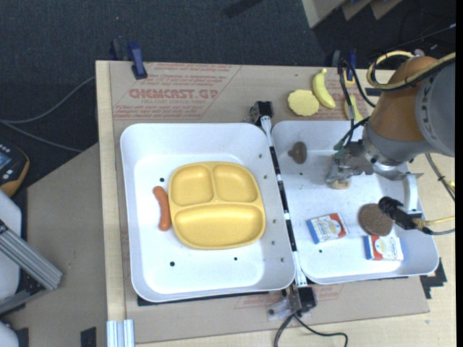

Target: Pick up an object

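Reaching in from the right of the frame, the arm [405,107] has its gripper [340,170] low over the upper middle of the right bin [318,262], directly above a small tan object [338,183] lying on the bin floor. The fingers point down at that object, but whether they are spread or closed around it cannot be told from this angle; nothing shows clearly between them.

Other candidates lie in the same bin: a small brown lump [297,151] toward the upper left corner, a round brown disc [375,220] at centre right, a blue-and-white packet [327,228] just left of the disc, and a second packet [383,248] near the lower right corner. The left bin [145,266] holds a yellow divided plate [215,204] with an orange sausage-shaped toy [163,207] just beside its left edge. A banana [323,90] and a yellow slice [303,103] rest on the bench above the right bin.

The step in hand looks like the descent onto the tan object. The next move likely calls for the fingers to straddle it, close firmly, then lift straight up without nudging it aside.
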Motion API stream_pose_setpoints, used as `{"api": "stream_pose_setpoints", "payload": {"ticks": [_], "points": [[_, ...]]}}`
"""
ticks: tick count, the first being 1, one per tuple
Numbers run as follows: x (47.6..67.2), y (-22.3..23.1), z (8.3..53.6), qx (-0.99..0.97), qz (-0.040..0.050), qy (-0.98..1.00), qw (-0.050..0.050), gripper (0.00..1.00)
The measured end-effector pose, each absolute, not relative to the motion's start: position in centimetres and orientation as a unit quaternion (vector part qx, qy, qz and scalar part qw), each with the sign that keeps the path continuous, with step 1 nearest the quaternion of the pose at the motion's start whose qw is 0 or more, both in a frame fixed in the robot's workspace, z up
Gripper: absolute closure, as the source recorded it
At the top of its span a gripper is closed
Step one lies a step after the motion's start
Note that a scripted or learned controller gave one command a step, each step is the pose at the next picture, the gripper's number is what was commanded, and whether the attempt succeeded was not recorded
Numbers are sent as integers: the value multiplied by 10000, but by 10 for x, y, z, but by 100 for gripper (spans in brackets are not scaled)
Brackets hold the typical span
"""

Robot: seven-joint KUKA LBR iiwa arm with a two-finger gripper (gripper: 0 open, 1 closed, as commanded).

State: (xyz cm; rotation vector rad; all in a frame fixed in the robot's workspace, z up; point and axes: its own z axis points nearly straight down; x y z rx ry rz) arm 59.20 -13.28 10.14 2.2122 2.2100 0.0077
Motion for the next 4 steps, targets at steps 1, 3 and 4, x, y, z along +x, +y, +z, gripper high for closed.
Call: {"api": "stream_pose_setpoints", "payload": {"ticks": [1, 3, 4], "points": [[549, -145, 152, 7080, -2, 7062, -4, 100], [537, -160, 81, 7079, -13, 7063, -26, 0], [539, -159, 95, 7074, 5, 7068, 6, 100]]}}
